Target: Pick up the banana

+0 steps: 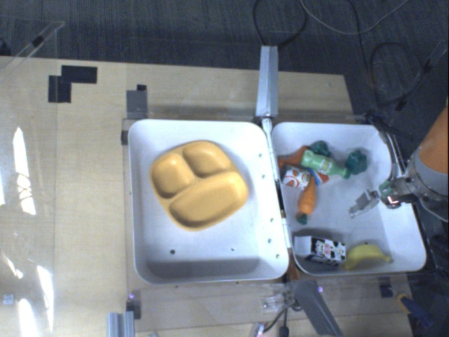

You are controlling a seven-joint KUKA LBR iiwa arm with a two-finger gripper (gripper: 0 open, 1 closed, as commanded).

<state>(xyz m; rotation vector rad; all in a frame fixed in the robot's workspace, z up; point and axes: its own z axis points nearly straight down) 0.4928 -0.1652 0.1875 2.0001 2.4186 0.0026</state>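
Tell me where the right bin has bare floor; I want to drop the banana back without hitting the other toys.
Bare floor lies mid-bin, between the carrot, the gripper and the banana. The right bin is crowded at its top left, around the green bottle and carrot, and along the near wall, where a small box sits beside the banana.

- In the left bin (140, 202) we see a yellow divided plate (200, 184).
- In the right bin (414, 255), at its far left, lie a green bottle (321, 162), a carrot (307, 198) and a small white can (295, 180).
- A dark green toy (356, 161) sits further right.
- A black-and-white box (321, 248) lies near.
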